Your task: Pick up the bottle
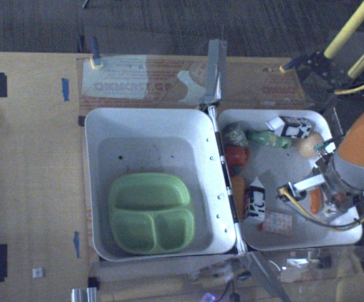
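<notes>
The arm comes in from the right, its orange band point(361, 145) showing above the grey wrist, and the jaws point(324, 201) hang low over the right-hand part of the right bin point(295, 239); cables and wrist hardware crowd around them, so whether they are open or closed, or have hold of anything, cannot be told. The bottle point(267, 138), green and lying on its side, rests near the far wall of that same bin, up and to the left of the jaws and well apart from them. Just right of the bottle's end sits a black-and-white carton point(292, 128), and a pale rounded object point(309, 145) lies beside that, closer to the wrist. Directly beside the jaws, close against the hardware, an orange-red item point(316, 200) lies on the bin floor. Farther left of the jaws stands a second black-and-white package point(255, 201), with a small patterned flat packet point(276, 221) near it toward the front wall. Along the bin's left wall, far from the jaws, are a red object point(235, 157) and an orange one point(237, 190). Beyond the divider, the left bin point(106, 131) holds a green sectioned tray point(150, 211). Both bins rest on the desk point(31, 187).
</notes>
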